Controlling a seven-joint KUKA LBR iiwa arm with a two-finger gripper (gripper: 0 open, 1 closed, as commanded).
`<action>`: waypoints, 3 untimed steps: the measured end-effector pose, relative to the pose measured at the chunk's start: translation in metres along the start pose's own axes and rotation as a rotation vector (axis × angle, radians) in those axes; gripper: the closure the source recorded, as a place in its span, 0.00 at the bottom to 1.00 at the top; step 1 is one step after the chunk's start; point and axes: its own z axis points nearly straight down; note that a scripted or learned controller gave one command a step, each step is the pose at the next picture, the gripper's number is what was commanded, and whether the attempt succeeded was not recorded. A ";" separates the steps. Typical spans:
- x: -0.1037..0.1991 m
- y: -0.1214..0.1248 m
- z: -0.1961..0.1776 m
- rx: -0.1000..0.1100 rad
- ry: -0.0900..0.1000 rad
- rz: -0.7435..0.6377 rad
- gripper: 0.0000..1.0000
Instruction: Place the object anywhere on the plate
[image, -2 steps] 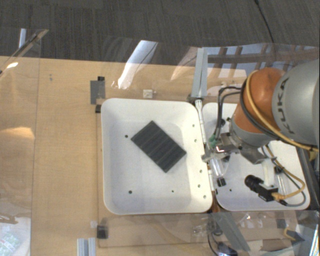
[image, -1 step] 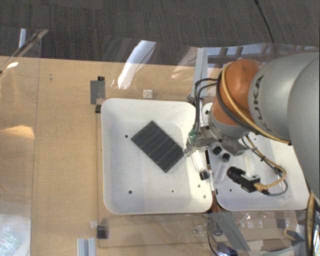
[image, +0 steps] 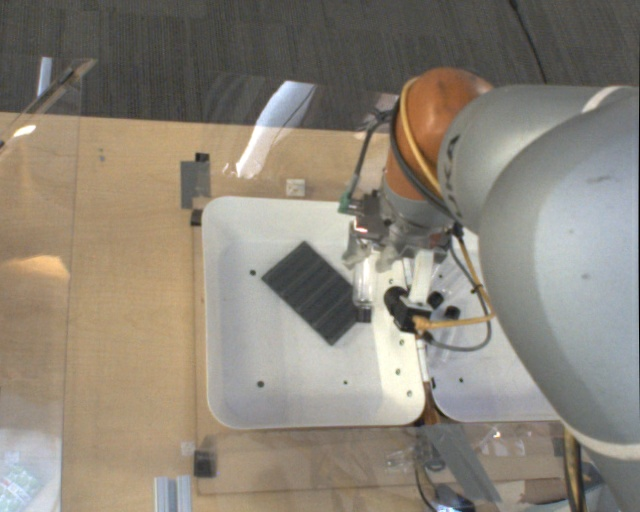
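The gripper (image: 362, 290) hangs low over the left bin (image: 230, 390), at its right side; whether it is open or closed I cannot tell. Directly to its left, touching or nearly touching, lies the dark ribbed plate (image: 312, 291), flat and turned diagonally. It seems thin, stiff and light, so I would grasp it across one edge.

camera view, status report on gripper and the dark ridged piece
Gripper low over the left bin, at the right corner of the dark ridged piece. Piece lies flat on the bin floor. Grasp unconfirmed. Arm covers the right bin.
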 end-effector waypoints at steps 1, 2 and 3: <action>0.031 -0.019 0.018 -0.001 0.001 -0.094 1.00; -0.007 0.001 0.000 0.000 0.000 0.105 1.00; -0.034 0.012 0.000 0.000 0.000 0.044 1.00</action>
